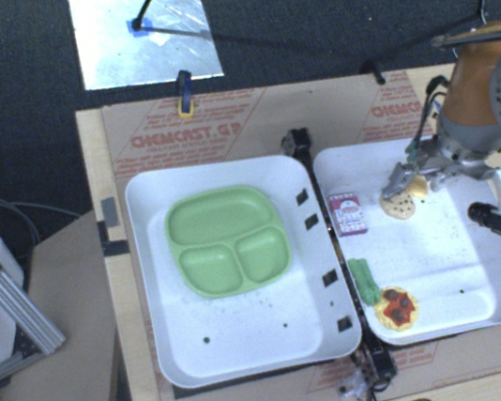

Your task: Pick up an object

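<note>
In the right bin (449, 252) my gripper (404, 184) hangs low near the back, directly over a tan cookie with dark chips (400, 209) and touching or nearly touching its top edge. A small red and white box (347, 214) lies to the cookie's left by the bin wall. A green pod-shaped piece (364, 280) and a yellow round piece with red topping (397, 308) lie at the bin's front left corner. The grey arm with its orange band (481, 99) reaches in from the right.
The left bin (157, 296) holds a light green divided plate (229, 241). A black fitting with a cable (488, 218) sticks in over the right bin's right side. Behind the bins lie a yellow clamp (184, 96) and a shiny metal sheet (144, 32).
</note>
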You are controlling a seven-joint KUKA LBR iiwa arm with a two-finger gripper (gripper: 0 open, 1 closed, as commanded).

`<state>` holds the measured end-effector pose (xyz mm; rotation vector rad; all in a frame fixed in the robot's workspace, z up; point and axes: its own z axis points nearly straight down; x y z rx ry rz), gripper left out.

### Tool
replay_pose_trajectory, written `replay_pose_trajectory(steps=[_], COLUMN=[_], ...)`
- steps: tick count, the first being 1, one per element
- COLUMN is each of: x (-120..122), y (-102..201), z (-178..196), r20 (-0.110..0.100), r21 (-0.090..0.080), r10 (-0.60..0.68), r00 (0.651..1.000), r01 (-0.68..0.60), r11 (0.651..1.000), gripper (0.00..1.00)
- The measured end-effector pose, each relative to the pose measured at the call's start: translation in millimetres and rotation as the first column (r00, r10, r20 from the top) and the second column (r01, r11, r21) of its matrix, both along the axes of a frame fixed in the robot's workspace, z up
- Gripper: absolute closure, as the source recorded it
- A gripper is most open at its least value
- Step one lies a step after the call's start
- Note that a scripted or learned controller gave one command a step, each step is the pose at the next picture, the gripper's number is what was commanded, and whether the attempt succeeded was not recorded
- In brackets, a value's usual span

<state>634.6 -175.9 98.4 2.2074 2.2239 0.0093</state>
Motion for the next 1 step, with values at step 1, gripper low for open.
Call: replay_pose_trajectory(steps=[1], x=[24.1], y=[-21.8], z=[-12.9], r20=[-0.004], r21=[0.001], r10=[-0.003], r00=[1.000], r01=[0.003], r11=[1.000], gripper=[0.00])
